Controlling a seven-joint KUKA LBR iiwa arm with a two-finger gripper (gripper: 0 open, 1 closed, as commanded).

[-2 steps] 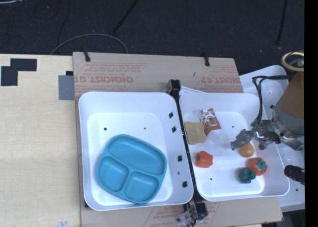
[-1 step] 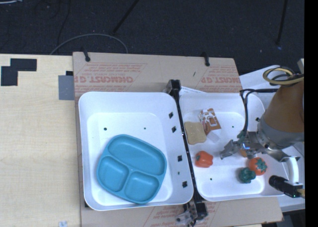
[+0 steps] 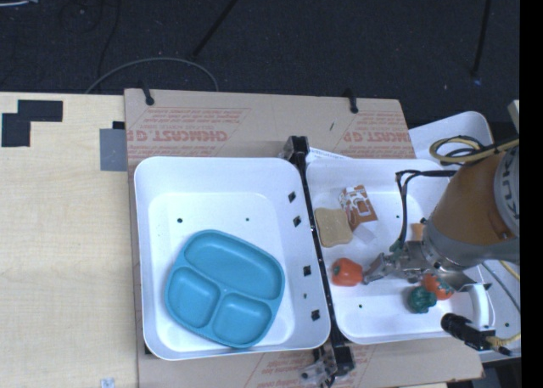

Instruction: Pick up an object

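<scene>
Bench: I see two white bins.
Left bin: blue plate.
Right bin: tomato, bread, packet, green toy.
Gripper: just right of tomato; grip unreadable.

The two bins are plain white. In the left bin a sky-blue tray lies toward the front edge. In the right bin, a tan slice sits near the left wall, with a white and brown-red packet beside it. An orange-red pepper has a green stem. Near the front edge lies a teal-green lump. The arm is orange-brown above grey.
</scene>
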